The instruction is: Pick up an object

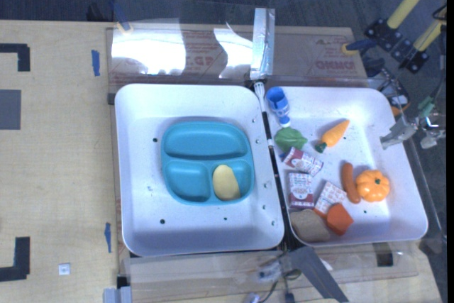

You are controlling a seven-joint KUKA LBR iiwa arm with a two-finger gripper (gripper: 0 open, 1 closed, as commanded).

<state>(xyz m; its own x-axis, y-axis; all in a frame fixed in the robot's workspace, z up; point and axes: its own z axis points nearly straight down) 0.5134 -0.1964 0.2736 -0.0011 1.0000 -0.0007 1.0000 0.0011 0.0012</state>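
My gripper (401,130) hangs at the right rim of the right bin (369,99), near its far right corner, with nothing seen in it. The right bin holds a blue-capped bottle (277,105), a green toy (290,138), a carrot (333,133), an orange pumpkin (372,184), a reddish sausage (347,182), a red block (339,218), a brown round piece (310,225) and small printed cartons (303,177). The pumpkin is the nearest item, below and left of the gripper.
The left bin (135,152) bears a blue divided tray (195,145) with a yellow lemon-like fruit (226,182) in its lower right compartment. A clear screen (184,46) stands behind the bins. Yellow-handled clamps (397,39) sit at the far right.
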